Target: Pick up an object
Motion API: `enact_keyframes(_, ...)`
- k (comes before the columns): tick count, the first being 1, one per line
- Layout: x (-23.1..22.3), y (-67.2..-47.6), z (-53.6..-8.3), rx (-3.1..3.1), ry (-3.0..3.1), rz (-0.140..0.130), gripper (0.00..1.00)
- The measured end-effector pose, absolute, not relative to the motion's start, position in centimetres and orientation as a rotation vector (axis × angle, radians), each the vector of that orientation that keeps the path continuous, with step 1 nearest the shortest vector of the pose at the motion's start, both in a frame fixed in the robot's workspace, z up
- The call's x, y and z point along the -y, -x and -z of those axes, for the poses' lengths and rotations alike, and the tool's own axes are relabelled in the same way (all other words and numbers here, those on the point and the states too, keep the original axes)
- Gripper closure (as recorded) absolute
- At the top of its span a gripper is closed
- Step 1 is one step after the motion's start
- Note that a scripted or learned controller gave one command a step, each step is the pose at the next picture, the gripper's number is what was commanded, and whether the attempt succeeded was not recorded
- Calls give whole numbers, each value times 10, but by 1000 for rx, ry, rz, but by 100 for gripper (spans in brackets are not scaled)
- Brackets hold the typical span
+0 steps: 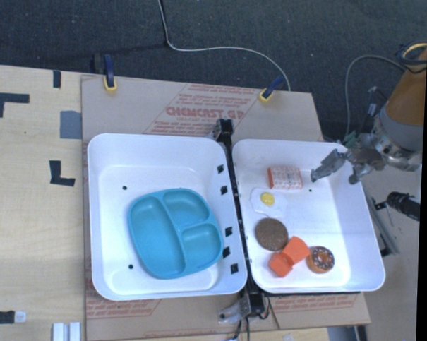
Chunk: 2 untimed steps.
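Observation:
The right bin point(352, 222) holds several toy foods. A pink wafer block point(285, 177) lies near its back, with a fried egg point(267, 200) just in front of it. Further forward lie a brown round patty point(271, 233), an orange block point(289, 256) and a sprinkled donut point(321, 259). My gripper point(335, 176) hangs over the bin's back right part, to the right of the wafer block and apart from it. Its fingers are spread open with nothing between them.
The left bin point(108, 162) holds a blue divided plate point(175, 232). A black divider point(230, 195) runs between the two bins. A white cable point(226, 50) loops behind the bench, and clamps sit at the board's back edge.

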<state>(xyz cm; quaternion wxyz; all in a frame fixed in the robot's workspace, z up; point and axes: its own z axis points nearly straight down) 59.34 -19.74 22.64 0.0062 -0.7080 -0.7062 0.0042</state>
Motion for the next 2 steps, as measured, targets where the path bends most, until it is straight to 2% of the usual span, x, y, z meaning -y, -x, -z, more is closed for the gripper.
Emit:
enact_keyframes(1,197,-596,-235,2222,2219,-2,0)
enact_keyframes(2,201,-602,-174,2220,2217,-6,0)
